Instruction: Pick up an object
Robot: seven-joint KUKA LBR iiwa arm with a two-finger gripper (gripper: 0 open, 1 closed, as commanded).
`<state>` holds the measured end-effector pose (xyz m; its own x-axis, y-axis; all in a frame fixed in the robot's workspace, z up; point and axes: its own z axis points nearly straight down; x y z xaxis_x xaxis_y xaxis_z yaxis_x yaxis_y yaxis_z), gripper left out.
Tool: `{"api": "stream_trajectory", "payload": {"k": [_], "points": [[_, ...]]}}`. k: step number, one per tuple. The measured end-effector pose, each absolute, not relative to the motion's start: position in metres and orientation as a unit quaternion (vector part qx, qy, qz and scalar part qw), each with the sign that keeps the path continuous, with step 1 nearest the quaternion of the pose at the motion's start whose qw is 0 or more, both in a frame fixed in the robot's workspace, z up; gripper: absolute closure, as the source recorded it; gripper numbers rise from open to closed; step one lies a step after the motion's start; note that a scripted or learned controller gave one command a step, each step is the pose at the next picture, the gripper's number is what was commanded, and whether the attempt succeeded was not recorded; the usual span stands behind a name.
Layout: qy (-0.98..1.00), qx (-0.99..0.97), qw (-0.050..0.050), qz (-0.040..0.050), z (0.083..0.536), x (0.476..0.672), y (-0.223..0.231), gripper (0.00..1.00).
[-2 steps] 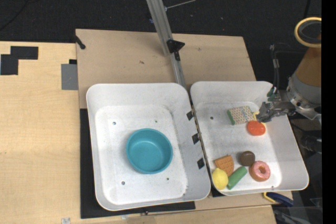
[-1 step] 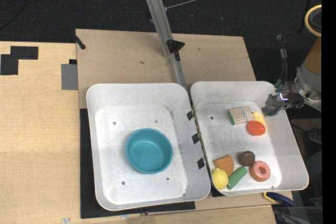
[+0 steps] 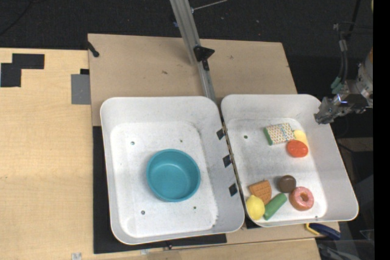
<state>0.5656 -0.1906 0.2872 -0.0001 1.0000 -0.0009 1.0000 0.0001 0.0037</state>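
Fingers (image 3: 325, 111) at right bin (image 3: 341, 161) rim, opening unclear; round red-orange tomato (image 3: 297, 148) below, ungrasped.

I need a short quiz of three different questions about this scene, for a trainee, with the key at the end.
1. True or false: the teal bowl lies in the left bin.
2. Which item lies nearest the gripper? A) pink donut B) orange-red round item C) lemon
3. Fill in: the green vegetable lies between the lemon and the ____.

Key: 1 true; 2 B; 3 pink donut.
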Motion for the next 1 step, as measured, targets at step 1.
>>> {"api": "stream_trajectory", "payload": {"k": [1], "points": [[0.709, 0.706, 0.000, 0.0001, 0.2844, 0.5828, -0.1337, 1.00]]}}
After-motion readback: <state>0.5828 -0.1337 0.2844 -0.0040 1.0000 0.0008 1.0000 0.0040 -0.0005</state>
